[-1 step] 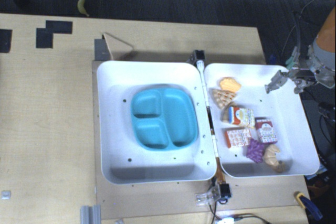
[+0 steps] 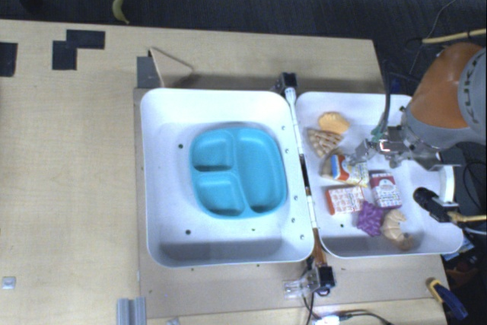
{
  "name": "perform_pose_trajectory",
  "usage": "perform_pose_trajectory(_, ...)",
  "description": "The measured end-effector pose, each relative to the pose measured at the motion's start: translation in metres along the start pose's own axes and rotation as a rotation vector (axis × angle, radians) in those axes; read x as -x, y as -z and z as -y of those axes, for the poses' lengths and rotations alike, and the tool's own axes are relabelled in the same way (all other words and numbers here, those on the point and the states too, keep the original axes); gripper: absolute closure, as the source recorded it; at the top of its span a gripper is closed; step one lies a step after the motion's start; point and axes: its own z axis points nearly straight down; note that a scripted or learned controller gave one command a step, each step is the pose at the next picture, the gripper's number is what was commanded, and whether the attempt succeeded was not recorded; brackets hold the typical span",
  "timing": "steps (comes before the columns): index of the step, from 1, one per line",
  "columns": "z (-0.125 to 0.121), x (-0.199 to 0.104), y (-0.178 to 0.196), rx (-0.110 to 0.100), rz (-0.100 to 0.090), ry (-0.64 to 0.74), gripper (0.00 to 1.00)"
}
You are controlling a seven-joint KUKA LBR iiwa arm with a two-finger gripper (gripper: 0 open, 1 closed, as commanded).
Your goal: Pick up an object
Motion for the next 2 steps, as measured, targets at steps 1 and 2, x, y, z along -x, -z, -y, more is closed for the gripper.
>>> perform_pose_trajectory(1, 0.060, -0.046, -0.014, 0.017, 0.007, -0.002, 0.00)
perform_pose_trajectory(2, 0.057, -0.046, -0.002, 0.023, 0.007, -0.001, 1.00)
